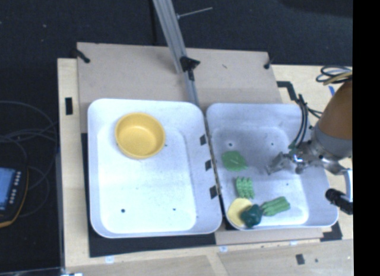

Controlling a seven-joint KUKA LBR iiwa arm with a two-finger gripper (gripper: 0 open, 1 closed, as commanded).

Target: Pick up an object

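Gripper [280,165] right of green leaf [234,161]

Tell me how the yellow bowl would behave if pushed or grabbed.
The bowl looks like thin plastic, so probably light and apt to slide across the smooth left bin. It sits upright and wide, so tipping seems unlikely. Its rim probably offers the best grip.

robot lab, bench [148,257] with white bins [142,209], cables [24,132]
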